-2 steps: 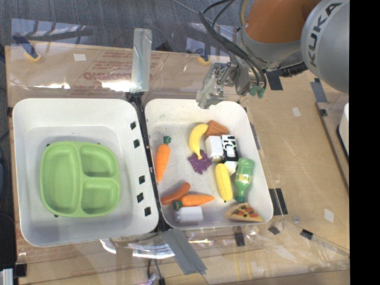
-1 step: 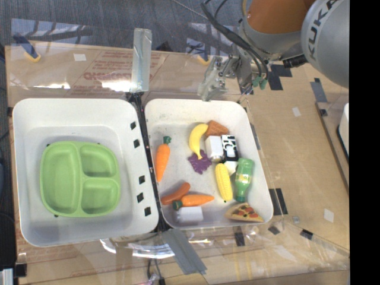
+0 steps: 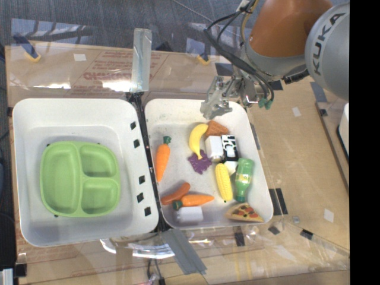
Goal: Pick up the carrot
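The carrot (image 3: pixel 162 161) lies upright along the left wall of the right bin (image 3: pixel 259 180), well apart from the gripper (image 3: pixel 215 105), which hovers over the bin's far edge; whether it is apart or together I cannot tell. Two more orange carrots (image 3: pixel 185 196) lie near the front, so a descent could land on the wrong one, or the wall could block a finger

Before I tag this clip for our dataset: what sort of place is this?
Probably a robot lab's pick-and-place bench, not a kitchen: a KUKA arm reaches over two white bins taped to a board, the food looks like plastic toys, and a green tray sits in the left bin.
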Action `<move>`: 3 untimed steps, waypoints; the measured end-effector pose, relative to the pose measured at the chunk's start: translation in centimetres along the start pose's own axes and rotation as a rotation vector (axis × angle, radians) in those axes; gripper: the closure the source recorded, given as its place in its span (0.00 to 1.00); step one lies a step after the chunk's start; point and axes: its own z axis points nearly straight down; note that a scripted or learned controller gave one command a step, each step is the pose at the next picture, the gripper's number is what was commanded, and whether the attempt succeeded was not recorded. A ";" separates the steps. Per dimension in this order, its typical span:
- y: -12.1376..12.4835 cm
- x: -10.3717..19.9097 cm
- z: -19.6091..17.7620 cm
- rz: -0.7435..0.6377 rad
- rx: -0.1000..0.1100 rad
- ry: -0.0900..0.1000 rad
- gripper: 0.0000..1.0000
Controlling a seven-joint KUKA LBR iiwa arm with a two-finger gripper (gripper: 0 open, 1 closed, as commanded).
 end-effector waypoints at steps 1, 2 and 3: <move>0.0 -2.9 -0.2 0.137 0.000 -0.004 1.00; -0.1 -1.5 13.6 0.104 -0.002 0.011 1.00; -2.6 -1.8 1.5 0.081 0.003 -0.014 1.00</move>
